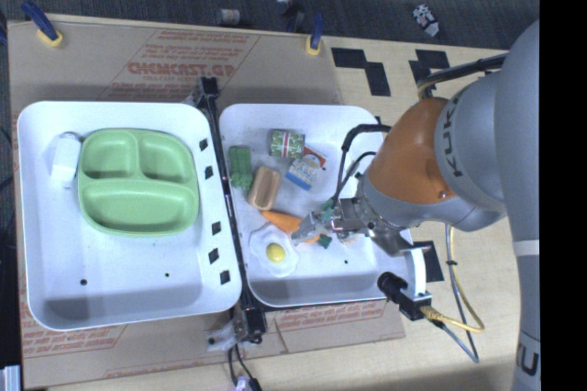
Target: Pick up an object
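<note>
The end effector [323,224] hangs low inside the right bin [362,274], its tip down among the toys just beside the carrot [286,220]. Whether it is spread wide, narrowed, or closed on anything cannot be told from this slanted view, because the wrist and its cabling crowd the tip. It seems to be placed there to attempt a grasp on the carrot or the small clutter at its end.

Taking the carrot as landmark: the fried egg [275,253] lies just below it, toward the bin's near wall; the bread piece [264,187] sits just above it; the green vegetable [240,167] is up and left of it; the small can [286,142] and the blue-and-white packet [304,171] lie farther up.

Well left of the carrot, in the left bin [46,288], rests a green divided tray [138,180]. Both bins sit on the worktop [110,50].
</note>
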Motion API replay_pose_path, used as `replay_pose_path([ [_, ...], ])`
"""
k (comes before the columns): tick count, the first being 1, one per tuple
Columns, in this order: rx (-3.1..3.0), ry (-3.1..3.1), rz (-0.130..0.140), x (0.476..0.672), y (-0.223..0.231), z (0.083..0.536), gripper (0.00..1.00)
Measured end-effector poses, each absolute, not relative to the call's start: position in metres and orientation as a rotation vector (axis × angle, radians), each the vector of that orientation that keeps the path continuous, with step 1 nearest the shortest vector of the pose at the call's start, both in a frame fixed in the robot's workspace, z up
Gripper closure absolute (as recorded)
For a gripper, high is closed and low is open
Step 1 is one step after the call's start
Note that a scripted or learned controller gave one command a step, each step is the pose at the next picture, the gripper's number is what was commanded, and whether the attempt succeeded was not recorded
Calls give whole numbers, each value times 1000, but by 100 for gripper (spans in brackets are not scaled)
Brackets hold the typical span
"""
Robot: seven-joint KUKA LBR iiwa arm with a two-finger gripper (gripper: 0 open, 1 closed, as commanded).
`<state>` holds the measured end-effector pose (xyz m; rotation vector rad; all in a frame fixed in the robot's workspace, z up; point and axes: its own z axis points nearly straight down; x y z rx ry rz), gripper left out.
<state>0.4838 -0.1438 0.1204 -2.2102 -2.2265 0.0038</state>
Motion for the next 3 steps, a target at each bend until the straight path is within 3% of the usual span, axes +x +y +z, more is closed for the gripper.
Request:
replay_pose_path([
  [1,-2209,-2229,0,505,-100,92,0],
  [2,-2205,-2232,-1,506,-100,103,100],
  [3,-2212,-2229,-1,477,-19,192,100],
])
